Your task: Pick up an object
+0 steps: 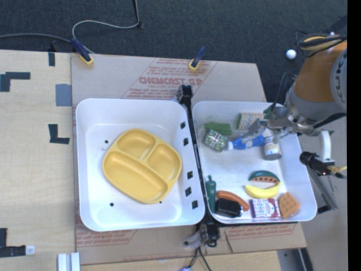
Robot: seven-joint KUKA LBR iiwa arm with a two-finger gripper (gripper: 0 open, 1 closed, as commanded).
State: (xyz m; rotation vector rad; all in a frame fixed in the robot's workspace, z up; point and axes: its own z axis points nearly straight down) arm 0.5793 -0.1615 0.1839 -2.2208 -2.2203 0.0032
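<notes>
Reaching: the gripper (269,130) sits low over the upper right part of the right bin (293,222), at the right side of the frame, with the grey arm and its orange band above it.
Progress: nothing looks lifted; every item appears to lie on the bin floor, so I judge the pick not yet done.
Nearest thing: the blue tube (246,143) lies just left of the gripper, with a small grey cylinder (272,151) just below it; either could be the target.
Fingers: dark metal parts merge with the items beneath, so whether they are wide, narrow or holding anything cannot be told.
Other candidates: green packet (215,139) in the bin's upper left; watermelon slice (264,178), banana (263,191), waffle (288,205), red box (264,209), hot dog (231,199) and black item (228,209) toward the lower edge.
Left bin: yellow divided plate (142,165) lies flat in it.
Left to do: close on one item and raise it clear.
Hard to make out: a patterned item at the bin's upper edge is partly covered by the gripper.
</notes>
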